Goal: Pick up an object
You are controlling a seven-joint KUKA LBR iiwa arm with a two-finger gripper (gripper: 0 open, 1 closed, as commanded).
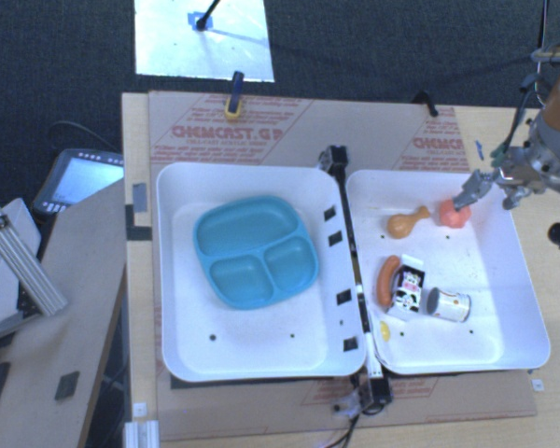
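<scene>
Leftmost on the table sits the left bin, holding just 1 blue sectioned plate; nothing there is being worked on. Next comes the right bin, where the pickable things lie in 2 groups. At the front, a hot-dog-like orange piece, a small black-and-white box and a silver can on its side lie touching or nearly touching in a row. Farther back, an orange drumstick-shaped toy lies just beside a pink-red piece. At the far right the arm reaches in, and the hand hangs low at the bin's back right, its tips right at the pink-red piece.

By my reading this is the approach or closing step, with the pink-red piece the likely target. Whether the hand is spread or closed I cannot tell, and nothing can be seen clamped in it, so no hold can be claimed. The next move would call for a centred descent and a firm close. The bin's rim near the hand and the drumstick-shaped toy alongside could crowd the grasp.
</scene>
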